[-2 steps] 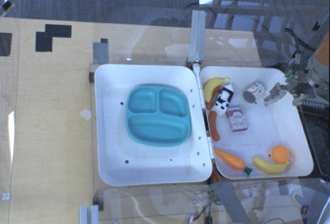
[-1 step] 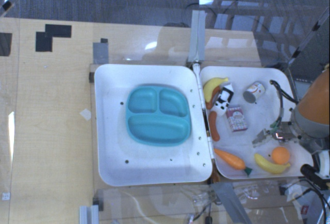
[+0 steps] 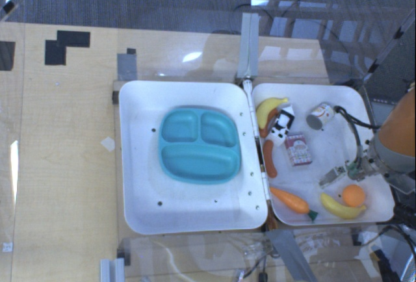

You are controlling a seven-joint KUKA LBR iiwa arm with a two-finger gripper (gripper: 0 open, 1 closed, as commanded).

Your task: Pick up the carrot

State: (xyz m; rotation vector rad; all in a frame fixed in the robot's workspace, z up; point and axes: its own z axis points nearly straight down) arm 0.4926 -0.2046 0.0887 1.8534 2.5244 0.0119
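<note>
Lying left of end effector (image 3: 333,175): carrot (image 3: 290,200)

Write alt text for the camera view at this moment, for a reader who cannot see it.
The carrot lies at the near edge of the right bin, with the arm's claw low over the bin beside it and not on it. Around it lie two bananas, an orange, a sausage, a can and a small box; the left bin holds a blue divided plate.
</note>
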